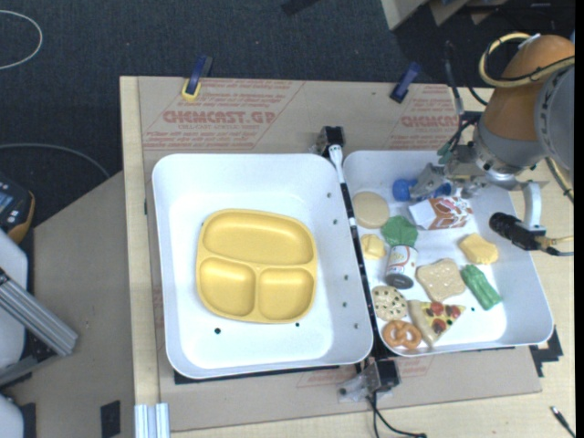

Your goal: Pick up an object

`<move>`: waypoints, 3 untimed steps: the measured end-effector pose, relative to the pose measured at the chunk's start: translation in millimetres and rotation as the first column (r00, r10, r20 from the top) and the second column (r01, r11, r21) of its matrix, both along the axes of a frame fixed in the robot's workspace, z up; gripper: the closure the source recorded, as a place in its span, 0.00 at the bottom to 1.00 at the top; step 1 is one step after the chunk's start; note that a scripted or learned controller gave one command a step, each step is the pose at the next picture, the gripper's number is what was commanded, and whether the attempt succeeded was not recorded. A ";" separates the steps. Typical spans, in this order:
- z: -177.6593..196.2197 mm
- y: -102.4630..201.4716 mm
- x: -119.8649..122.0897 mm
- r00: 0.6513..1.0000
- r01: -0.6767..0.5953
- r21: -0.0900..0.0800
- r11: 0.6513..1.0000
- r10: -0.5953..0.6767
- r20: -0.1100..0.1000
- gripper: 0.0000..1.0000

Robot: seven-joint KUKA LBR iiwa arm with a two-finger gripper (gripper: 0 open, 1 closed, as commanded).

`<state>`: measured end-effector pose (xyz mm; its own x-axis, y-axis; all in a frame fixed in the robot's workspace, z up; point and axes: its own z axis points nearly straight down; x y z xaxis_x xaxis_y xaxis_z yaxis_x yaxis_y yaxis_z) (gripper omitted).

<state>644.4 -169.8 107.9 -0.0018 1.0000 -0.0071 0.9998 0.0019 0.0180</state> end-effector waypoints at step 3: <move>117.2 4.0 12.8 1.000 0.001 0.004 1.000 -0.001 -0.010 1.00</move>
